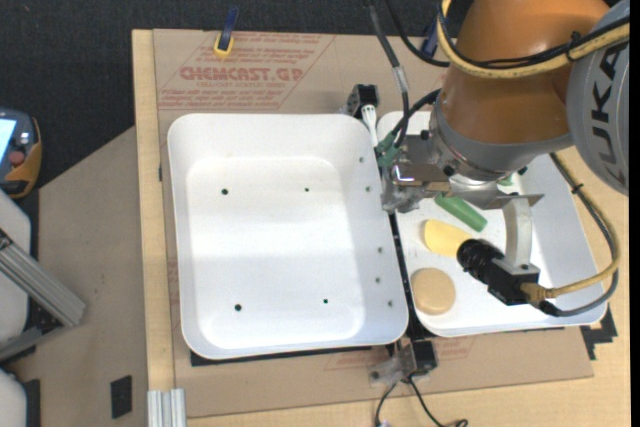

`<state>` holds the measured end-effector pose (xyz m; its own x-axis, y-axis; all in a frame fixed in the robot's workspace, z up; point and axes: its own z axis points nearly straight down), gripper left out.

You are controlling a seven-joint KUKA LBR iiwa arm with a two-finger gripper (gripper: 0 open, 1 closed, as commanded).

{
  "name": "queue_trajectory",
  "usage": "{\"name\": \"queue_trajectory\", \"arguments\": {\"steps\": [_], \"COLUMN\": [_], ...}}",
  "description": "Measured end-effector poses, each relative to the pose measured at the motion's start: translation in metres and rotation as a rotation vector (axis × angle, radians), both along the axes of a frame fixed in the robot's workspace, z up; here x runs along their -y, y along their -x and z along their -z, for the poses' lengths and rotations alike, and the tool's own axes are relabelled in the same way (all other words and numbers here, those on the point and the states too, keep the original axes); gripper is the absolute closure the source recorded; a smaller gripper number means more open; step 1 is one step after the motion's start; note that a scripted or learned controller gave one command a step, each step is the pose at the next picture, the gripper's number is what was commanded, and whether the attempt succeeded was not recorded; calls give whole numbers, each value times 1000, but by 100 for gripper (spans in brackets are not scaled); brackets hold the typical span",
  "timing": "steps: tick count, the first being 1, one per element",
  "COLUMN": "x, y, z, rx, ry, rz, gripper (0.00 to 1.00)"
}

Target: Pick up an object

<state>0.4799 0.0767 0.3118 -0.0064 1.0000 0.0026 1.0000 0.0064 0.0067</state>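
The arm's orange wrist hangs over the right bin [570, 300], and the gripper [412, 183] sits beneath it near that bin's left wall. A green stick-shaped object [462, 213] lies just right of the gripper, partly under the wrist. A yellow rounded piece [440, 235] lies in front of it. A tan round disc [434, 290] rests near the bin's front left corner. I see nothing held.
The left bin [200, 215] lies beside the right one, their walls almost touching. Both stand on a cardboard sheet [250, 65] with a small yellow-and-blue clip [226, 37] at its back. Cables run from the back down to the gripper.
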Motion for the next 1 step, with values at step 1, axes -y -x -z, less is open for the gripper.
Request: {"name": "queue_trajectory", "arguments": {"steps": [1], "x": [-59], "y": [0], "z": [-100], "rx": [6], "ry": [-3], "rz": [-2], "gripper": [100]}}
